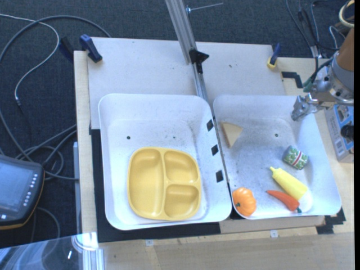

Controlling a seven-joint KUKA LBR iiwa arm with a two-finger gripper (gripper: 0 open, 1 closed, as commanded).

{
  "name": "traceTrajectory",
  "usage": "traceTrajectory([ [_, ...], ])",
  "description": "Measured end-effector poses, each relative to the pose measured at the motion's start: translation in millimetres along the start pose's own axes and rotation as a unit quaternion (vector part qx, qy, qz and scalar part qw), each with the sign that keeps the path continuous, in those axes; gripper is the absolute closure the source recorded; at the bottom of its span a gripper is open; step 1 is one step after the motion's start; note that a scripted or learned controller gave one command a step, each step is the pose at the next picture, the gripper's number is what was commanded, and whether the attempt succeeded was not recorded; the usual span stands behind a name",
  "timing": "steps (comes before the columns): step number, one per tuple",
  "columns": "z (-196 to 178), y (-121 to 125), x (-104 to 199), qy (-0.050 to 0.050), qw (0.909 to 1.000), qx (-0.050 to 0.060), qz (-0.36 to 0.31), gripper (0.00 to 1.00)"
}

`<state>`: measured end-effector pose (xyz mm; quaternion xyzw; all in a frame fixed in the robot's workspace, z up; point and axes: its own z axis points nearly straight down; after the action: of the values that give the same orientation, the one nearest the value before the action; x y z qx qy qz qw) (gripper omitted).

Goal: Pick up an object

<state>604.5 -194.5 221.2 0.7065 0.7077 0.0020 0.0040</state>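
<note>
Dark blue carpet is running all around the table [140, 61], with a few black cables lying loose on it and a grey screen device [17, 191] sitting at the left edge. Two shallow white bins are sitting side by side on the pale wooden top, both looking like thin speckled plastic with rounded corners.

Starting at the near edge: the right bin [256, 145] is holding five things. One round orange tomato-or-pumpkin-looking toy [244, 201] is sitting in the near left corner, one skinny orange carrot [283, 199] is lying just beside one smooth yellow banana-shaped piece [289, 183], and they seem to be touching. A bit further back, one small green and white can [296, 157] is lying on its side. Further still, one tan wedge [230, 133] is resting near the divider.

The left bin [112, 117] is holding just one yellow plastic tray [164, 183] with three compartments, glossy and rounded.

The arm is coming in at the far right, bent over the right bin's far corner. Its metal pincer [299, 108] is hanging just over the bin's rim, well apart from all the toys, with nothing in it. I can't tell how wide it's open.

Two blue clamps and one yellow clamp are gripping the far table edge, and one aluminium post [180, 21] is standing between the bins.
</note>
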Motion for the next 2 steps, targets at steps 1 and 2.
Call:
traceTrajectory([
  [1,-61,8,6,0.000,1.0000,-0.001,-0.001,1.00],
  [2,-59,24,66,0.002,1.0000,0.002,-0.003,1.00],
])
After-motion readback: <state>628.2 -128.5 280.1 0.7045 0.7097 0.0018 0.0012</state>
